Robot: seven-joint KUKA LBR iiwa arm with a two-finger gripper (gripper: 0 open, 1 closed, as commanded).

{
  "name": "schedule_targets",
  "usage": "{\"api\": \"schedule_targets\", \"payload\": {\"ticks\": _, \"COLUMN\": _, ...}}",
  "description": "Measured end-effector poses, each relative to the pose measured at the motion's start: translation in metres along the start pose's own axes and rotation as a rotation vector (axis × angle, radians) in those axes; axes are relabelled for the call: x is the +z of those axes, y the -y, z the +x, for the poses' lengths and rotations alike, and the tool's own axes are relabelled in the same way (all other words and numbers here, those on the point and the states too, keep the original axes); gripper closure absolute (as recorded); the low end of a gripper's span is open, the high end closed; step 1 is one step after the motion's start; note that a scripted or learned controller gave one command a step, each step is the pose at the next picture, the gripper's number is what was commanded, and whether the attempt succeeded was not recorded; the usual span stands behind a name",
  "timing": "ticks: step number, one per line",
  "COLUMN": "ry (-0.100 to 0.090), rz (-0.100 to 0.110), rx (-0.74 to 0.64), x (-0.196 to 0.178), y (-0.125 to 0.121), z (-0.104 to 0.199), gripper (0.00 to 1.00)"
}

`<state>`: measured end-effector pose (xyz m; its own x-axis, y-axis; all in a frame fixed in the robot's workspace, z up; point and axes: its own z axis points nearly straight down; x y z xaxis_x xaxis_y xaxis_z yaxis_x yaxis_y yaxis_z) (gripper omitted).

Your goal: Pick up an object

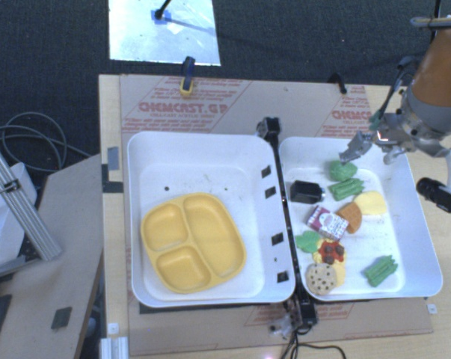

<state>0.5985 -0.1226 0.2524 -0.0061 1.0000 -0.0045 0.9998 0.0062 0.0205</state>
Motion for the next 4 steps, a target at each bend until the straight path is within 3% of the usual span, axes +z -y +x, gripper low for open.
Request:
{"api": "schedule_targets", "payload": {"ticks": 1, "ry": -0.004, "rz": 0.021, "rx": 0.007, "x": 0.0477, "y": 0.0185, "z": -0.0204, "gripper": 0.00}}
{"api": "schedule_targets", "payload": {"ticks": 4, "ry": -0.004, "rz": 0.020, "rx": 0.005, "x": 0.0462, "y": 0.0181, "z": -0.0192, "gripper": 0.00}}
